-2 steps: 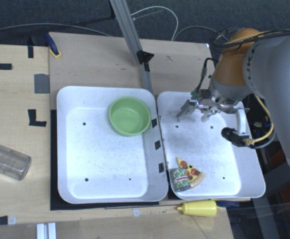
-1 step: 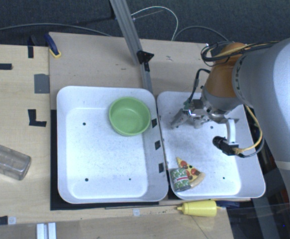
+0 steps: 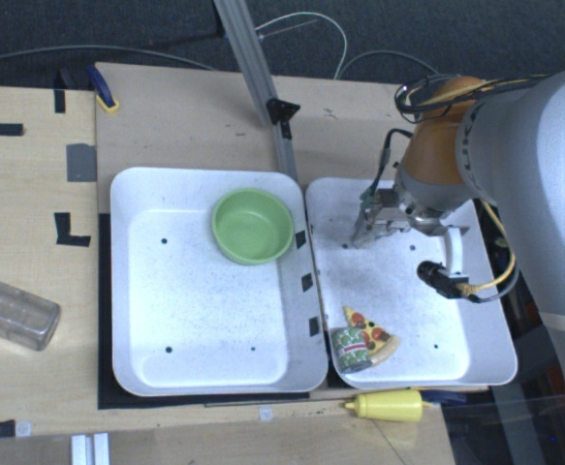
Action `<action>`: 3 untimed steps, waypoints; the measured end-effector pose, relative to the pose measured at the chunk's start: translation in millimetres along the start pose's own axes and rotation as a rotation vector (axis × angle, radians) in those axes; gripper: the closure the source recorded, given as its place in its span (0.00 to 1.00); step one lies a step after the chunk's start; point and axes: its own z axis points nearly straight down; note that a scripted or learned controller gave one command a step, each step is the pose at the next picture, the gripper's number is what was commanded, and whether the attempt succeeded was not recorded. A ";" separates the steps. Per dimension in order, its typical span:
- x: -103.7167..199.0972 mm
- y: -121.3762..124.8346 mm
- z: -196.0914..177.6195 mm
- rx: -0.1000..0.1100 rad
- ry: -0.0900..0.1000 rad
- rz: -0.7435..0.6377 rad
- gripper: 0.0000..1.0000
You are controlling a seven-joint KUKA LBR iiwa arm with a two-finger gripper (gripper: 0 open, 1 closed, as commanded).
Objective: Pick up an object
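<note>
1. The tool [image 3: 364, 232] hangs low over the upper part of the right bin [image 3: 476, 356], above bare white floor. Nothing lies between its fingers, and whether they stand apart or together I cannot tell from this slant. Closing here would likely catch nothing.

2. The nearest thing to pick is the pizza slice [image 3: 371, 335], at the near left corner of the right bin, well apart from the tool. It lies flat and partly on a green packet [image 3: 350, 349], so a pinch from above may slide off or lift the wrong one.

3. Both sit just beside the bin's left wall. A descent there risks a finger striking the rim between the bins.

4. The green bowl [image 3: 252, 225] rests in the left bin [image 3: 137, 289], near the dividing wall. Its rim is the only graspable edge, and a centred grasp would likely close on air.

5. The yellow bottle [image 3: 391, 406] lies on the surface outside the bins, probably out of easy reach.

6. A loose cable [image 3: 490, 279] hangs by the wrist and could snag on a low sweep.
</note>
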 end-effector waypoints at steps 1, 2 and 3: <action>11.1 0.8 -50.6 -0.006 0.000 0.000 1.00; 11.6 1.7 -103.8 -0.007 -0.001 0.001 1.00; 68.0 7.3 -119.0 -0.003 0.002 -0.004 1.00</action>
